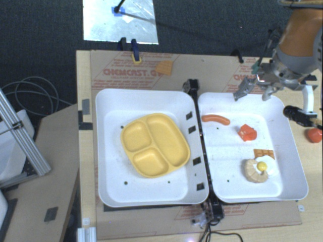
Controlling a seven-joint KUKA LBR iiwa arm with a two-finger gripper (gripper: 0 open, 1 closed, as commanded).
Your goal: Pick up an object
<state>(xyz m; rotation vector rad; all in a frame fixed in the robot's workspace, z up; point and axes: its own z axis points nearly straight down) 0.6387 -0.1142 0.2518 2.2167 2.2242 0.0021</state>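
Note:
The right bin (287, 150) holds a sausage (216, 119) at its upper left, a red piece (247, 132) in the middle, and a brown cracker (264, 154) beside a fried egg on a round bun (258, 169) lower down. My gripper (255, 92) hangs over the back rim of the right bin, above and to the right of the sausage. Its two fingers stand apart with nothing between them. The arm's orange band (300, 32) rises at the upper right.
The left bin (108, 150) holds a yellow divided plate (154, 144). A black clamp bar (198, 135) joins the bins. A small red object (314, 134) lies on the bench right of the right bin, beside a black fitting (298, 115).

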